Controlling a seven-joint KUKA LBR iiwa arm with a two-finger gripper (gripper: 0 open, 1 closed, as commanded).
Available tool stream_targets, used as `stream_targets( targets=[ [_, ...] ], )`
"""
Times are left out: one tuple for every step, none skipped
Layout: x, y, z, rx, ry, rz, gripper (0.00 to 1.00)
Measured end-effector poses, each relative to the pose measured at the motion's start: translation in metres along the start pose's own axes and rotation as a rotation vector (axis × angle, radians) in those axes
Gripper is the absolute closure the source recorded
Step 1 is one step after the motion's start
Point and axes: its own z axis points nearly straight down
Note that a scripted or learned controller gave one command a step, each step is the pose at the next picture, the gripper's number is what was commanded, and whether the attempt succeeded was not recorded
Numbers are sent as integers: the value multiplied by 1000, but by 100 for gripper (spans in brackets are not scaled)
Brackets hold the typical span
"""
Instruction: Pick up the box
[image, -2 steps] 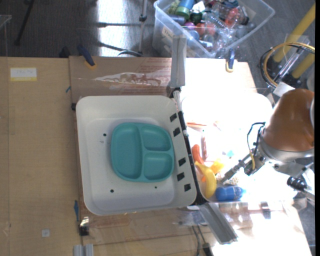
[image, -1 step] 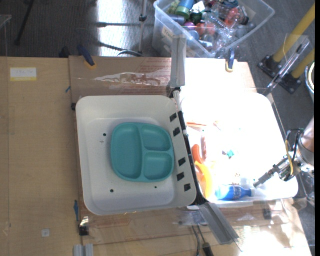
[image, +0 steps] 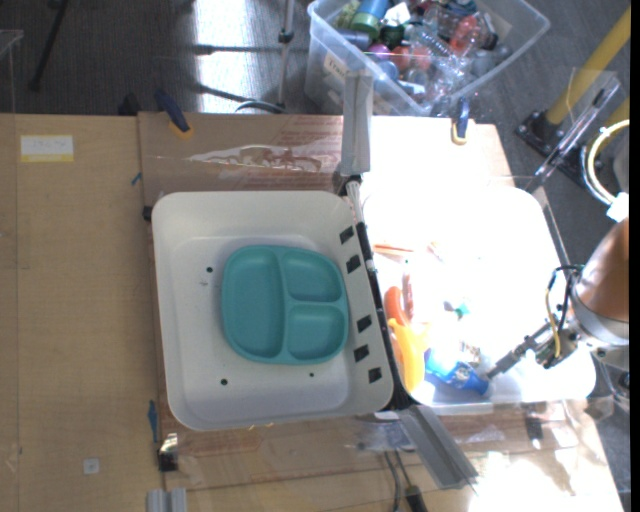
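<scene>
ITEM: box (image: 452, 372). Blue, small, in r. bin (image: 541, 214), at its lower edge in the view, near the wall shared with the l. bin (image: 166, 300). ID is my best guess, since glare washes out most of that bin. It sits just beside an orange thing (image: 403, 338), which lies on its l. side and looks to be touching or nearly so.

KEY RELATION: box lies to the view's left of my gripper (image: 492, 371) and a touch lower. My tip is right at its r. end, and I can't tell whether it is touching or just short. Its long axis looks roughly l.-to-r. in the view, approx. in line with my reach, but blur makes this uncertain. I judge that the grasp depends on squaring up across the short side.

GRIPPER: open or closed, can't tell; it is dark and thin against the glare. Nothing seen held.

ARM: enters from the view's right, with the orange band (image: 605, 276) at the frame edge. The wrist is angled down and left over the r. bin's lower r. part, low and slanted, not vertical.

OTHER: teal plate (image: 283, 305) is centred in the l. bin, well apart from my gripper and not involved.

STATUS: judged approach/contact stage. Box not lifted.
</scene>
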Motion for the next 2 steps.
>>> stream_targets(
  targets=[
    [-2,1,-11,-5,-7,3,100],
    [39,23,-150,9,8,450,100]
  ],
)
